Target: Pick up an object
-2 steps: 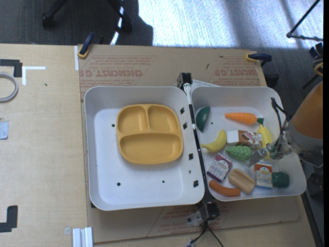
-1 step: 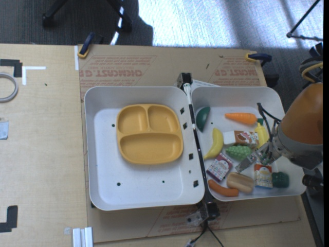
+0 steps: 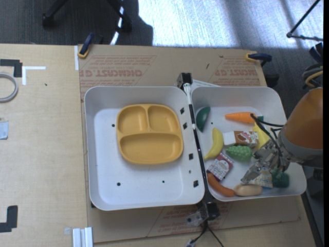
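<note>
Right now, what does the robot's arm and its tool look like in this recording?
A bulky rounded arm segment, orange on top and grey beneath, enters from the right. Its tool is a small metallic silver assembly, with thin dark cables running along it.

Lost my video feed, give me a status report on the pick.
Gripper low in right bin, among the toys. No object seen between its fingers. Broccoli and banana crowd close by. Yellow plate sits in left bin.

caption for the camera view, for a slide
Gripper low in the right bin among toy food; yellow divided plate in the left bin.
</note>
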Robot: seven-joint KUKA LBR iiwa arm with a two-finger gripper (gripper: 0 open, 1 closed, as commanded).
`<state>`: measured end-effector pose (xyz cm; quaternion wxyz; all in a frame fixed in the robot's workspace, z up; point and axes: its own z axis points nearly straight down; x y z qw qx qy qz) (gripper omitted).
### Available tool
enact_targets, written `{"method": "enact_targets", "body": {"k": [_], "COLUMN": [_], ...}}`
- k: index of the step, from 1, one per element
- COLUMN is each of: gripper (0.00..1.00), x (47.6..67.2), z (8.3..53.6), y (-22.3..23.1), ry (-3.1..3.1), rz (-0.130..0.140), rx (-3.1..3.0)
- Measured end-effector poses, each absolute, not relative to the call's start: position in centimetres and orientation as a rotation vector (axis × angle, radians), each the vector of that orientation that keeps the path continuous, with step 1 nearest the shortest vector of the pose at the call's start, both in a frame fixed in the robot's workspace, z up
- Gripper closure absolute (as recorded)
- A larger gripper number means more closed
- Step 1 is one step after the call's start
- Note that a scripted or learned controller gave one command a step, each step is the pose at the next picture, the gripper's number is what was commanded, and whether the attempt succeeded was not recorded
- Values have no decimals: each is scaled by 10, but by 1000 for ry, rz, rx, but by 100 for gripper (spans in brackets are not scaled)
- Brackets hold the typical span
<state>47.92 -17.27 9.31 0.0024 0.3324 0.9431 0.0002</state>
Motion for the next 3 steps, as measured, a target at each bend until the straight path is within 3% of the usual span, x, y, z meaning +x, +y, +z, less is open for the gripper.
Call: {"method": "enact_targets", "body": {"k": [1,2,3], "gripper": [0,0,0], "x": [528,566,619], "z": [105,93,93], "y": [-155,-164,-176], "ry": [2956,3091,2739], "rz": [1,0,0], "rx": [1056,543,1532]}}
